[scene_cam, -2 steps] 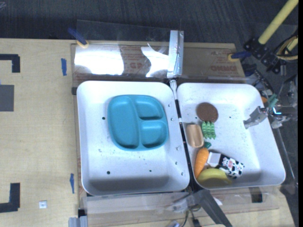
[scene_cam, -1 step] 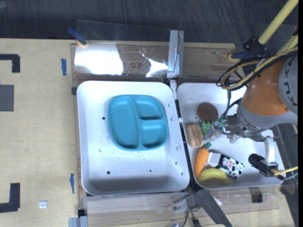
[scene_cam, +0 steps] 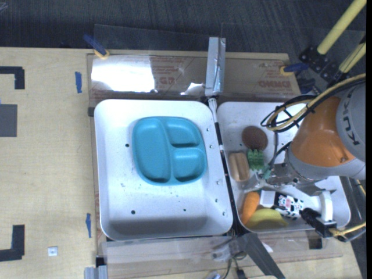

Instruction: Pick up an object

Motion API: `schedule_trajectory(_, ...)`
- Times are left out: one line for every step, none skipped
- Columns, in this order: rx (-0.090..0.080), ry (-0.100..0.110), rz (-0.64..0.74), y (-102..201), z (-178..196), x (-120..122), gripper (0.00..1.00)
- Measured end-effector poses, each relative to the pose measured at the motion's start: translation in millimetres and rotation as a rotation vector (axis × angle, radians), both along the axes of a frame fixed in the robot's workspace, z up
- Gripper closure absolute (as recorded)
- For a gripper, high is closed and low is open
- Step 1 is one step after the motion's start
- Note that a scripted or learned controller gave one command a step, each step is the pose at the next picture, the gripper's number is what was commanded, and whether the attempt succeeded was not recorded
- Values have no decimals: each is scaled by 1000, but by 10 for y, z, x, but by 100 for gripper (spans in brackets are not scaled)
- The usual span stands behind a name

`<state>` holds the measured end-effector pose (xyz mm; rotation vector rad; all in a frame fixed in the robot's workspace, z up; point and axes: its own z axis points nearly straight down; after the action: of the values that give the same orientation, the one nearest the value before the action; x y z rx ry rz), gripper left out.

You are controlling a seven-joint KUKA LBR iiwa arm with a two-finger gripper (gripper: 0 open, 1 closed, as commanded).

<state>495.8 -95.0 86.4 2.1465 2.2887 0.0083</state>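
A pale plywood bench (scene_cam: 46, 173) with black tape marks stands on dark grey carpet (scene_cam: 174, 10) and bears two shallow white bins, with clear plastic sheeting (scene_cam: 151, 74) taped up behind them. The left white bin (scene_cam: 116, 214) holds a blue sectioned plastic plate (scene_cam: 170, 150), while the right white bin (scene_cam: 232, 115) holds a brown round ball (scene_cam: 254, 136), a tan wooden block (scene_cam: 239, 166), a small green toy piece (scene_cam: 256, 158), an orange carrot-shaped piece (scene_cam: 250, 207) and a yellow banana (scene_cam: 267, 216). The grey arm with its orange band (scene_cam: 319, 141) reaches in over the right bin, its gripper (scene_cam: 273, 178) low among those objects near the green piece, and I cannot tell how it is set or whether it holds anything.
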Motion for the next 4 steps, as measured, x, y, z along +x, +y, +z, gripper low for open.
schedule_trajectory(-1, -3, -3, -12, 81, 19, 100)
schedule_trajectory(1, 3, -92, 620, 986, 1017, 100)
schedule_trajectory(-2, 6, -3, 654, 1555, 855, 100)
schedule_trajectory(0, 14, 270, -78, 1073, 288, 100)
